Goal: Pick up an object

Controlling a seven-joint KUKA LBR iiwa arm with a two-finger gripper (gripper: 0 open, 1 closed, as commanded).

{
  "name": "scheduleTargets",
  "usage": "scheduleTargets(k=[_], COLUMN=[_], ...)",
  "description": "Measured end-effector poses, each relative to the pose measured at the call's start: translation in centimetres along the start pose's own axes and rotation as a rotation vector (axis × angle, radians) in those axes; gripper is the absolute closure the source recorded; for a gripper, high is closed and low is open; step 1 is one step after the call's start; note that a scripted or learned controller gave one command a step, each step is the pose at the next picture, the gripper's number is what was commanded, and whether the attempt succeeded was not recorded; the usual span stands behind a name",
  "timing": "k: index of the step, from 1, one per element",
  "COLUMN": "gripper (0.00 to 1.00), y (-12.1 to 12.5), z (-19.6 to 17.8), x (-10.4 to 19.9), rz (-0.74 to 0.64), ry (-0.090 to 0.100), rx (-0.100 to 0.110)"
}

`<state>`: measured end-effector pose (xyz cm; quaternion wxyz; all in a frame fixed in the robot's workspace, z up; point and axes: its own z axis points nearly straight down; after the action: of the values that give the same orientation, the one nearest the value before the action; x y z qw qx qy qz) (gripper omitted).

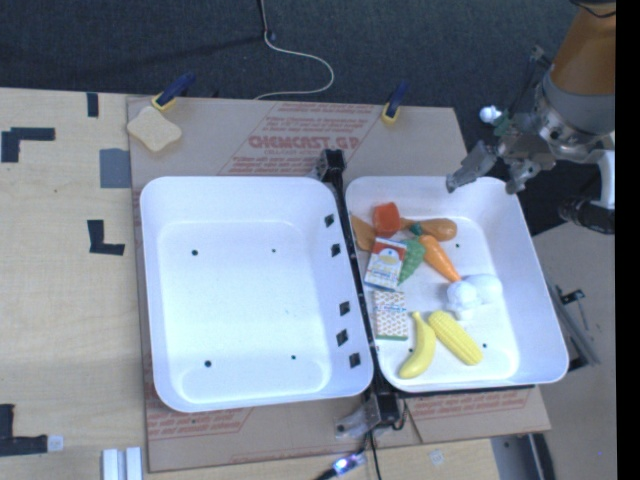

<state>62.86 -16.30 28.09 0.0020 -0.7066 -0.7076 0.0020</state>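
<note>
The right bin (530, 258) holds several small items: a red block (387, 216), an orange carrot (437, 256), a small printed carton (384, 266), a flat printed card (390, 314), a banana (420, 346), a yellow corn cob (455, 336) and a white ball-like piece (467, 292). My gripper (492, 170) hangs above the bin's far right corner, apart from all the items. Its two dark fingers (466, 172) are spread, with nothing between them.
The left bin (160, 208) stands beside the right one, joined by a black hinge strip (345, 268). A tan sponge-like block (154, 130) lies on the cardboard at the far left. Blue-and-yellow clamps (395, 100) hold the cardboard's far edge. A cable (290, 53) trails behind.
</note>
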Motion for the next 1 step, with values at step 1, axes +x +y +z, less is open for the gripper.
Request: scheduleTargets(k=[1], gripper=[0.00], y=[2.55], z=[18.11], x=[5.25], rz=[-0.003], ry=[0.004], rx=[0.014])
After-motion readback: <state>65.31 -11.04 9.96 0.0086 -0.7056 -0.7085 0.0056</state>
